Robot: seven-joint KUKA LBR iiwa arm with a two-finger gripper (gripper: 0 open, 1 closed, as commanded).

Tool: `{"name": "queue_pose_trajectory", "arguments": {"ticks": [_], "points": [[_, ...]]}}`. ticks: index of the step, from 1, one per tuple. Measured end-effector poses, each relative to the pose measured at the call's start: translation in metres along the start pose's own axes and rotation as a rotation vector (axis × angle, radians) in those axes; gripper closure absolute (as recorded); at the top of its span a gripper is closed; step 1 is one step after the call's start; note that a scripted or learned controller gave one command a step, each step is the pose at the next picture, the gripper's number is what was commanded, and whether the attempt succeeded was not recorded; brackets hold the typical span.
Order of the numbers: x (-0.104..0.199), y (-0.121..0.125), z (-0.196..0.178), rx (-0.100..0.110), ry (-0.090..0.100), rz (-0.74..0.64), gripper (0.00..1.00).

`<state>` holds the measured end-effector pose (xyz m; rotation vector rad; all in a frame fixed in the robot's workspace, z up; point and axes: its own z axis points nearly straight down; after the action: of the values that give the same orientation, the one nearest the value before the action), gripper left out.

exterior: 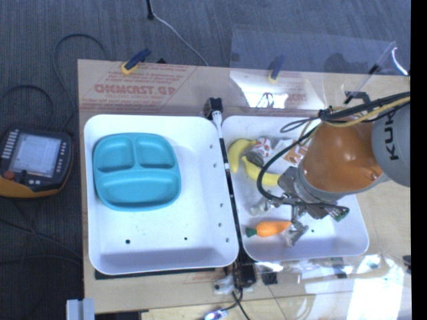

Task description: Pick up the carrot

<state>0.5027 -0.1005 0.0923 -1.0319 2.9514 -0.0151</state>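
Observation:
The orange carrot (269,230) with a green top lies on its side near the front of the right bin (347,245), green end pointing left. My gripper (295,225) is low over the carrot's right end. It is open, with one finger on the far side of that end and the other on the near side. The arm's orange band (340,159) hangs above it and hides part of the bin floor.
A yellow banana (245,161) and a crumpled wrapper (270,149) lie at the back of the right bin. A blue divided plate (137,171) sits in the left bin (160,245). The wall between the bins (229,192) runs just left of the carrot.

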Motion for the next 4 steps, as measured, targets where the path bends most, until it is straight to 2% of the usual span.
{"name": "queue_pose_trajectory", "arguments": {"ticks": [1,2,3,4], "points": [[0.002,0.006,0.0,-0.004,0.002,0.31,0.0],[0.003,-0.005,0.001,-0.008,0.004,0.716,0.0],[0.007,0.008,0.0,0.001,-0.008,0.968,0.0],[0.005,0.013,0.0,-0.003,-0.004,1.172,0.0]]}}
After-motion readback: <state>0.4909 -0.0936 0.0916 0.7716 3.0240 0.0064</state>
